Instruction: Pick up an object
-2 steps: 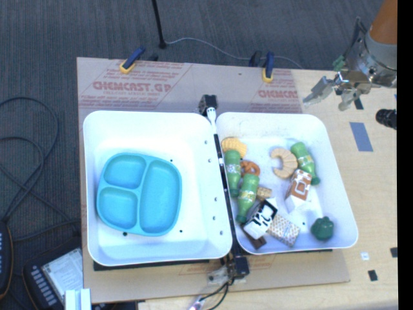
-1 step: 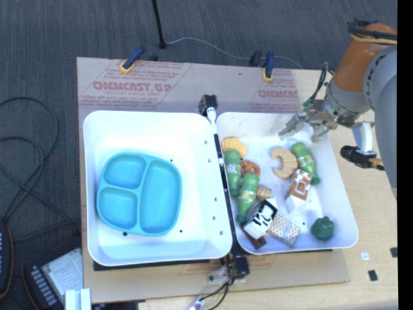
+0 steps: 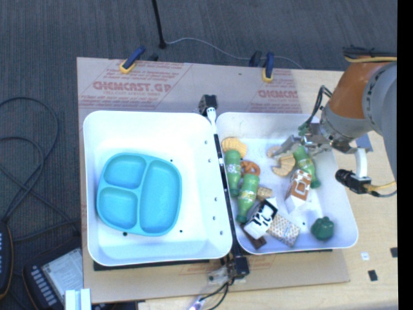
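Note:
My gripper (image 3: 307, 139) hangs low over the upper right part of the right bin (image 3: 342, 237), with the grey arm and its orange band reaching in from the right. Directly under its tip lies a green bottle (image 3: 303, 161), with its top right at the gripper. An orange-and-white carton (image 3: 299, 186) lies just below that bottle. Tan wedge-shaped pieces (image 3: 281, 152) sit to the gripper's left. The view does not show anything lifted off the bin floor.
The right bin also holds two green bottles (image 3: 240, 185), a pretzel (image 3: 251, 168), a round waffle (image 3: 233, 146), a black-and-white box (image 3: 261, 219), a checkered box (image 3: 284, 230) and a green pepper (image 3: 322, 228). The left bin (image 3: 110, 124) holds a blue divided plate (image 3: 139, 194).

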You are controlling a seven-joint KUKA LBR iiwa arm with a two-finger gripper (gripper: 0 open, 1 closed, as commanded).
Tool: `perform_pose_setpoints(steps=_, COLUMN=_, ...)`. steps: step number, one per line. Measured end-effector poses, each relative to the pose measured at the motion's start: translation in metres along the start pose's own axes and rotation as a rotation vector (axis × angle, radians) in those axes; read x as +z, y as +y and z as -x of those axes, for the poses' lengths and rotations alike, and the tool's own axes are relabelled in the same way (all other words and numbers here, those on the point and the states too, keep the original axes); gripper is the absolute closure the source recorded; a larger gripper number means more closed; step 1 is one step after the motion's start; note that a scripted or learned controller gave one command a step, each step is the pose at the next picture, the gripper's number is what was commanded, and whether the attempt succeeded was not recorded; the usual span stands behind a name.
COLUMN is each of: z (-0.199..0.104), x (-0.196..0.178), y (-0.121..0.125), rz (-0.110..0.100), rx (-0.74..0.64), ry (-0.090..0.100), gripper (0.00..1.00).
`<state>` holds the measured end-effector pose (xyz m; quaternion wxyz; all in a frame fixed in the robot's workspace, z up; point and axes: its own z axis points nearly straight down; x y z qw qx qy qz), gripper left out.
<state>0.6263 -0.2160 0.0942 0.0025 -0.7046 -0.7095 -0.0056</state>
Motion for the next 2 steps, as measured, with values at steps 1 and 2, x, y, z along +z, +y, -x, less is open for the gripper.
perform_pose_setpoints(steps=1, z=0.001, x=-0.010, y=0.000, rz=0.001, rx=0.000, ry=-0.003, gripper=1.00)
perform_pose_setpoints(steps=2, z=-0.057, x=-0.085, y=-0.005, rz=-0.003, rx=0.005, ry=-0.012, gripper=1.00)
